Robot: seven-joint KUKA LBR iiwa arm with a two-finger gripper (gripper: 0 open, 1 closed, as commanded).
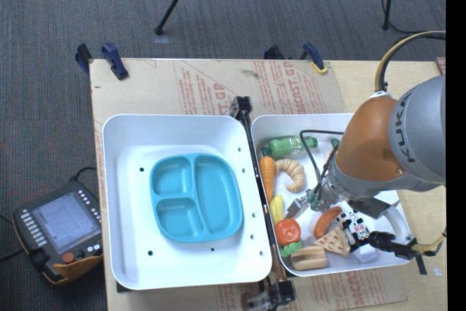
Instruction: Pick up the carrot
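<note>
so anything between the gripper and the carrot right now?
Nothing visibly blocks it. The carrot lies along the left wall of the right bin, uncovered from above. The croissant lies close on its right, between it and the gripper, and the green bottle sits just past its top end, so a sideways approach looks tight.

The orange carrot lies flat and lengthwise along the left wall of the right bin, just beside a curled croissant and below a green bottle.
</note>
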